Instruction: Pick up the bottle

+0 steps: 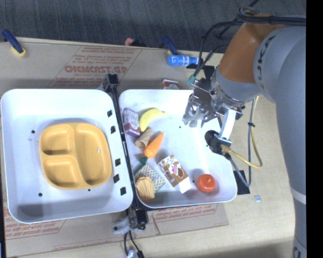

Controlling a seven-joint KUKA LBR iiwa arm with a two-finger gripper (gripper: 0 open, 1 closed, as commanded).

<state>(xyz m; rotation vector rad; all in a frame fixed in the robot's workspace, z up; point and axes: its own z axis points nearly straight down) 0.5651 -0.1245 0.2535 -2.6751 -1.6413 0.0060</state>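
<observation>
Brown cardboard (pixel 91 63) reads "CHEMCAST GP"; gripper (pixel 195 117) state unclear above the right bin (pixel 226 190).

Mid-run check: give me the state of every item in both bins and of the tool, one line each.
tool: above the right bin's upper part, holding nothing visible
divided yellow plate: flat in the left bin
banana: lying in the right bin
carrot: lying, tilted
carton: lying on its side
orange round item: resting near the bin's lower right corner
</observation>
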